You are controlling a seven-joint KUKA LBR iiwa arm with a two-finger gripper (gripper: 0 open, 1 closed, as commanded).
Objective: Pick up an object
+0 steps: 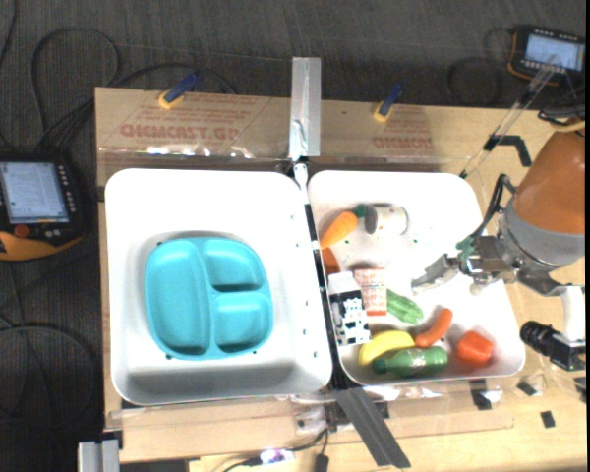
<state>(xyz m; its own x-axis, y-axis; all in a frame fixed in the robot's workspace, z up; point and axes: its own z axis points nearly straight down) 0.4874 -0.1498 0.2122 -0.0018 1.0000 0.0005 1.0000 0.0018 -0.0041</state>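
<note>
The right bin (477,205) holds several toy foods and packs. An orange carrot (337,226) and a white bottle (387,219) lie at its back. In the middle are a small red-labelled box (372,292) and a black-and-white carton (348,315). At the front are a green vegetable (405,309), a red-orange chili (434,327), a yellow banana (384,345), a green cucumber (414,362) and an orange pepper (474,347). My gripper (435,272) hangs over the bin's right half, above a bare patch of floor just behind the green vegetable and chili. Nothing shows in its grasp.
The left bin (128,205) holds a turquoise divided plate (208,296). A metal post (306,106) stands behind the seam between the bins. The arm's orange band (560,190) and grey wrist hang over the right bin's right wall. A tablet (28,197) lies off the bench, far left.
</note>
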